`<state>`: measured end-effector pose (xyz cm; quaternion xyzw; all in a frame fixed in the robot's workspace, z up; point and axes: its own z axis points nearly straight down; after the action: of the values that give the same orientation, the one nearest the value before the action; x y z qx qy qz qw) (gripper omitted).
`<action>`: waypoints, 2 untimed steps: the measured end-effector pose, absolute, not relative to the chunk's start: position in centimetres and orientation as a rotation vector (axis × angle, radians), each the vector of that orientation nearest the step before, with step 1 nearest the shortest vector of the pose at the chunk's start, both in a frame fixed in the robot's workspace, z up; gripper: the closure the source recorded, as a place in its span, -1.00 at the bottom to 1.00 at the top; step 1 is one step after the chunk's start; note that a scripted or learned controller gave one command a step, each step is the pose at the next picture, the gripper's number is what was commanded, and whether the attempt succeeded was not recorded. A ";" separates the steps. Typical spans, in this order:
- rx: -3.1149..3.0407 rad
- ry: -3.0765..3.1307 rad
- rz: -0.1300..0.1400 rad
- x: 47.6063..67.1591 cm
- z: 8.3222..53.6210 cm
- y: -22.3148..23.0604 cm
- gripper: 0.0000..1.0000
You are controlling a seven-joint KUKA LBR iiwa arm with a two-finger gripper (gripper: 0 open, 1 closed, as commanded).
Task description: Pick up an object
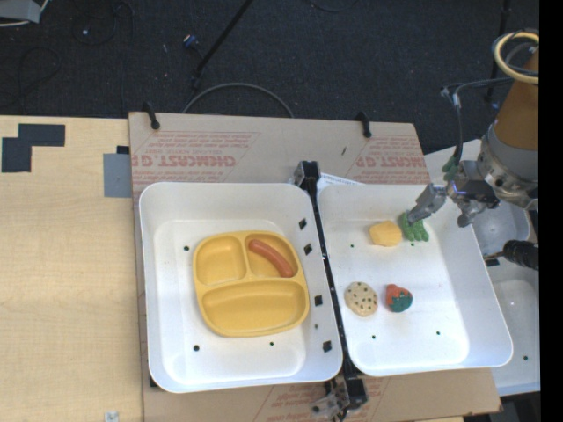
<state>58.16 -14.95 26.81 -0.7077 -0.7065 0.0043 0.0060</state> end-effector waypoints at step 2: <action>-2.216 -2.215 0.008 58.0 21.0 -14.9 -1.00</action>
<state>58.01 -14.92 21.03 -0.7073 -0.7069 0.0026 0.0040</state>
